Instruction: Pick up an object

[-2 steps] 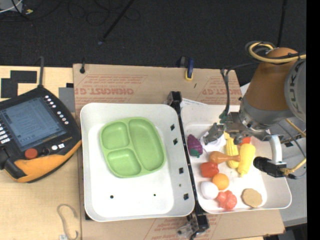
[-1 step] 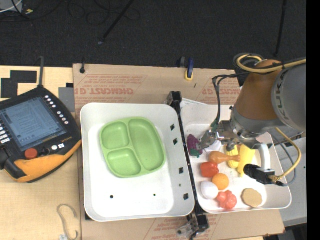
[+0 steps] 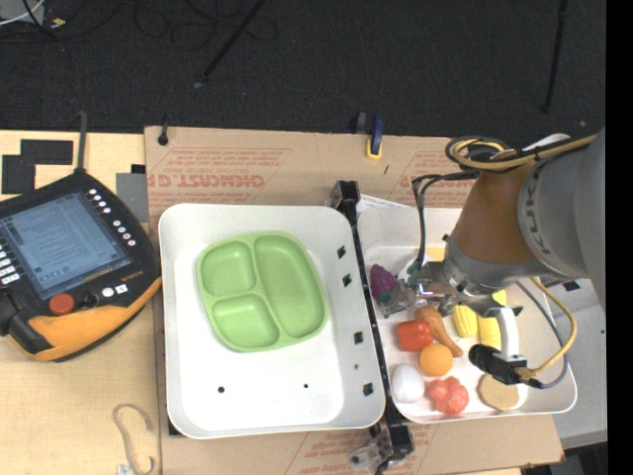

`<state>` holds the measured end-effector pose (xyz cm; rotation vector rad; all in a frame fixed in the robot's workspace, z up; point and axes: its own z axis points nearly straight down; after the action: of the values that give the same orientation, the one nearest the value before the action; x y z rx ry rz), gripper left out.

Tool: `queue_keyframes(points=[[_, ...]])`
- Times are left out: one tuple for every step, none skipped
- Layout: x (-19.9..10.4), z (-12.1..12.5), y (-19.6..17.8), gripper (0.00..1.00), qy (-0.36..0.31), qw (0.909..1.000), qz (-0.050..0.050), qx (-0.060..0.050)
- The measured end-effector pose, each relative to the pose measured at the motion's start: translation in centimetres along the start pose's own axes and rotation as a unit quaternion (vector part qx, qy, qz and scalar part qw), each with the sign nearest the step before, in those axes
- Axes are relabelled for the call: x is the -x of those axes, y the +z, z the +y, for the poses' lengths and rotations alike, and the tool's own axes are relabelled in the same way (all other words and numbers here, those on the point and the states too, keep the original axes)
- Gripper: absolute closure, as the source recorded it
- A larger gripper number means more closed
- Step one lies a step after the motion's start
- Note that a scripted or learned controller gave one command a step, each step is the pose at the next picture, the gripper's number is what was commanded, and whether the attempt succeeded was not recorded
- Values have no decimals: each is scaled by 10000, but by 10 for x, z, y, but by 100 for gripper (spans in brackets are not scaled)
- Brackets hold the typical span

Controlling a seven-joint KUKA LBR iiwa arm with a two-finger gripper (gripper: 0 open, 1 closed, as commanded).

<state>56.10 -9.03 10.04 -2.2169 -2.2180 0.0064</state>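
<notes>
Toy food [image 3: 435,359] lies under the hand [image 3: 427,290] in the right bin [image 3: 564,399].

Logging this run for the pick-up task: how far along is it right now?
Done: the arm has brought the gripper low into the right bin, among the toy food. In hand: nothing that I can confirm; it sits beside the purple piece and above the carrot. Left: grasping and lifting an object. The green divided plate lies in the left bin.
</notes>
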Motion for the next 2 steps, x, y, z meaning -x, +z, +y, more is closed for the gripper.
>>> queue_keyframes(points=[[-1, -1, 14, 0, 15, 10000, 1, 5], [2, -1, 4, 100, 52, 10000, 6, -5]])
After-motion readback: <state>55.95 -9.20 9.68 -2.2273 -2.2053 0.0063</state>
